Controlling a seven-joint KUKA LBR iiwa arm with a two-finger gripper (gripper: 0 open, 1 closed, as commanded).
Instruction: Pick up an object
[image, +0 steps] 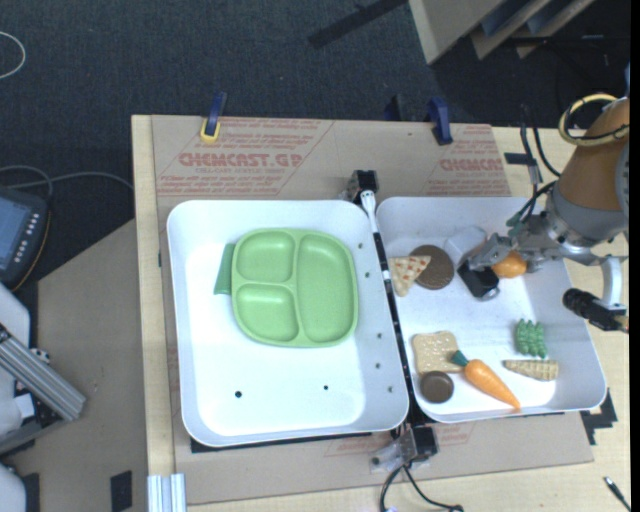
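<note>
Two white bins sit side by side on a brown surface (300, 150) printed with red lettering. The left bin (280, 395) holds a green divided plate (295, 287). The end effector (497, 262) hangs over the far part of the right bin (572, 335), reaching in from the right; whether it is open or closed cannot be told. A small orange piece (511, 267) sits right against it, roundish, with no clear long axis, and no grip on it can be made out. Nearer the front of the same bin lies a carrot (487, 381), its long axis slanted, green top toward the far left and tip toward the near right. A yellow clamp (211, 125) and a blue clamp (438, 120) grip the surface's far edge. Dark carpet (150, 60) surrounds it.
</note>
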